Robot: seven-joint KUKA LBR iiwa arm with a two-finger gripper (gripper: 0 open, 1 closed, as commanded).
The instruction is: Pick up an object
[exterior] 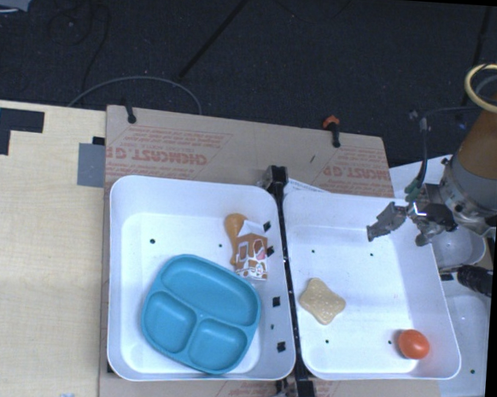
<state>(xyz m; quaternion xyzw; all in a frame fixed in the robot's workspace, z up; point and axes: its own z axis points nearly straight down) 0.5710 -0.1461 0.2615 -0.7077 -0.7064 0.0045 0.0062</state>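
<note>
— Claw?
— Gripper [398,235] at the far right corner of the right bin [370,284], hanging from the grey arm [478,164] with the orange band above the wrist.
— Open or closed?
— Spread wide. One dark finger [384,222] angled towards the middle of the bin, the other over by the bin's right rim. Clear white floor visible in the gap.
— Holding anything?
— Nothing between the fingers. Touching none of the things, as far as can be told from this slant.
— What to pick from, then?
— In the same bin: a pale beige biscuit-shaped piece [321,300] lying flat near the divider, well apart from the claw, and a small orange-red ball [413,343] in the near right corner, against the wall.
— And the other side?
— In the left bin [112,251]: a blue divided plate [201,314] filling most of the near half, tilted a little against the front wall. Just beyond it a small printed packet [252,258], and touching that packet's far edge an orange-brown drumstick-like toy [234,226]. Both close to the divider.
— Underneath?
— Brown cardboard sheet [192,150] under both bins, on a pale wooden bench [31,245].
</note>
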